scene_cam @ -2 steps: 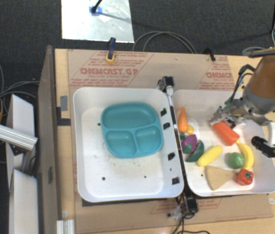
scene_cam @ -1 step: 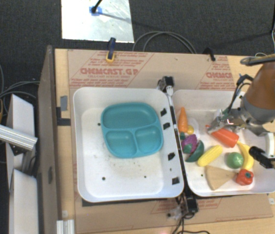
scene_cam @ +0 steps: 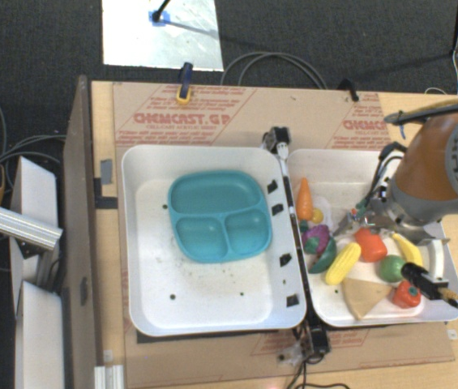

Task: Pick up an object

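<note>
My fingers (scene_cam: 357,217) hang low in the right bin (scene_cam: 336,162); whether they are spread or pressed together I cannot tell. Just beside them lies the red pepper (scene_cam: 370,243). The corn (scene_cam: 342,263) lies slanted, its long axis running lower-left to upper-right. The carrot (scene_cam: 303,199) points up-and-down. The left bin (scene_cam: 151,298) holds a teal plate (scene_cam: 219,215).

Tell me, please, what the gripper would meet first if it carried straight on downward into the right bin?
Probably the orange-red toy vegetable, which lies right beside the gripper among the play food in the right bin. Depth is hard to judge from this slanted view, so it might touch the bin floor first.
</note>
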You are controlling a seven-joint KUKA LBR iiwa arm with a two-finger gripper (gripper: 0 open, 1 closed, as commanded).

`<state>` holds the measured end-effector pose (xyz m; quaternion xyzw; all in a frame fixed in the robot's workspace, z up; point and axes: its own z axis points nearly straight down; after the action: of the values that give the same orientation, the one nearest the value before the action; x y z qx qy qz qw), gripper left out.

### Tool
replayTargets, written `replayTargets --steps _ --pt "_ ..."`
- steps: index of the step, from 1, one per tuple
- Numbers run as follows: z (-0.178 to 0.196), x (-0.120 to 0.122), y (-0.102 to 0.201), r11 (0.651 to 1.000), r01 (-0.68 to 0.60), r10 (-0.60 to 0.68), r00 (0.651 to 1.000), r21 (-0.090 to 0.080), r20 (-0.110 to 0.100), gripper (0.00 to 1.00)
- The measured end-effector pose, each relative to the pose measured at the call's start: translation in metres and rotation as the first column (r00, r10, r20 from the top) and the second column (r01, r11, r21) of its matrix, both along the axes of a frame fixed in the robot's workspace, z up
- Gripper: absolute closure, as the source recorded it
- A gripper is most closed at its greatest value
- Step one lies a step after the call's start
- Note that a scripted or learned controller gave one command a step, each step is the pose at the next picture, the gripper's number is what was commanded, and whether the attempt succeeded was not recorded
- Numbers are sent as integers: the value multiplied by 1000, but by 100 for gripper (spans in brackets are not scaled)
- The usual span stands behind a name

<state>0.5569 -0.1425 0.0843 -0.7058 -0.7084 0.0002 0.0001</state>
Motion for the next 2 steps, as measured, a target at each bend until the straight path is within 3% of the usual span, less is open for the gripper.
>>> replayTargets --steps 1,2 --pt "0 -24 -18 1000 3 -3 1000 0 -1 0" --pt "11 -22 -17 1000 2 -2 1000 0 3 100"
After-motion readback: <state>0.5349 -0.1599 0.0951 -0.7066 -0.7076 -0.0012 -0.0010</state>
